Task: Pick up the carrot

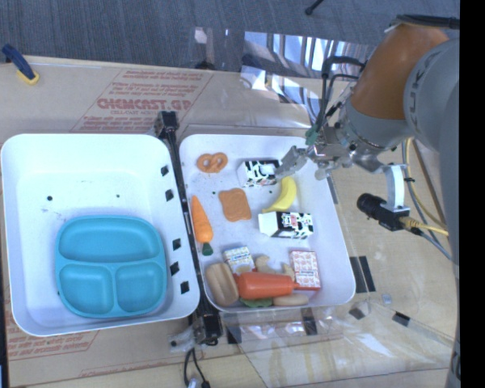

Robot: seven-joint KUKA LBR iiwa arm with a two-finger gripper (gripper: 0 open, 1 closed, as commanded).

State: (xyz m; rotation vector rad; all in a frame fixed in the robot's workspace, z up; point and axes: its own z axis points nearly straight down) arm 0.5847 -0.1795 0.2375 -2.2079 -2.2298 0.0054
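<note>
The carrot (200, 220) is a slim orange piece with a small green stub at its near end. It lies along the left wall of the right bin (340, 253), pointing away from me. My gripper (296, 159) hangs over the far right part of that bin, just above a cow-patterned carton (259, 172) and a banana (285, 195). It is well to the right of the carrot and farther back, and not touching it.
Around the carrot lie a pretzel (212, 163), a brown toast slice (235, 205), a second cow-patterned carton (290, 225), a bun (221, 282), a red-orange sausage-like piece (263, 284) and two small boxes (305, 268). The left bin (32, 168) holds a blue divided plate (111, 265).
</note>
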